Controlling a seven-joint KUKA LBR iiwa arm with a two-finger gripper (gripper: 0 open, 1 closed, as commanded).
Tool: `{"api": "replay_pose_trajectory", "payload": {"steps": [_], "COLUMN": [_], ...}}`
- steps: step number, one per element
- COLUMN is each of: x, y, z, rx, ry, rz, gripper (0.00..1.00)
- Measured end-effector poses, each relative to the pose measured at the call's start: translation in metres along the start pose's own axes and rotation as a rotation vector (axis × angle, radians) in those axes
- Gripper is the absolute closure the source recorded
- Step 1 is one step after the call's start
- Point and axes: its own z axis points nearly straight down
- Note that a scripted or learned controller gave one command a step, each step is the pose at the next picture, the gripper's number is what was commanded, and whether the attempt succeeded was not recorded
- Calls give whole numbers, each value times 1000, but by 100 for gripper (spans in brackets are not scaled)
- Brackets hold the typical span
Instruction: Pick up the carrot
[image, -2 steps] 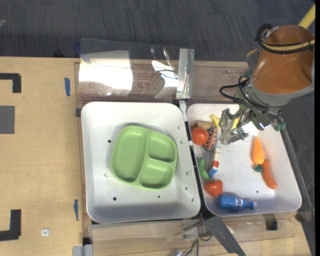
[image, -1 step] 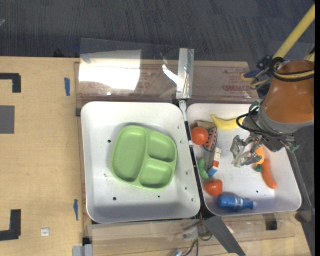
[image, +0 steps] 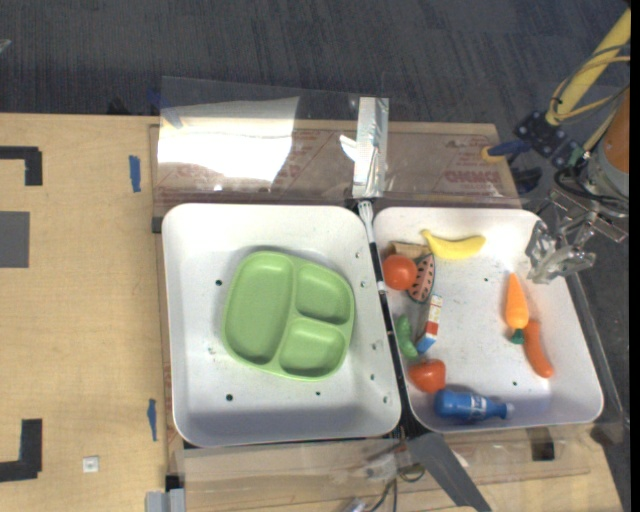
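Observation:
The carrot (image: 515, 301) is orange with a small green stub at its near end. It lies on the right side of the right bin (image: 480, 330), pointing away from the camera. My gripper (image: 553, 254) hangs over the bin's far right rim, just up and to the right of the carrot's tip. It is apart from the carrot, and I see nothing held in it.
A reddish-orange sausage shape (image: 538, 349) lies right by the carrot's near end. Along the right bin's left side are a banana (image: 452, 243), two tomatoes (image: 399, 271), a watermelon slice (image: 424, 278) and a blue bottle (image: 470, 405). The left bin holds a green divided plate (image: 290, 313).

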Motion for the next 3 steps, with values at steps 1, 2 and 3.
{"api": "replay_pose_trajectory", "payload": {"steps": [1,2,3], "x": [48,48,45], "y": [67,69,68], "z": [129,131,120], "rx": [-3,-8,-2], "ry": [1,3,-3], "rz": [51,51,50], "gripper": [100,0,100]}}
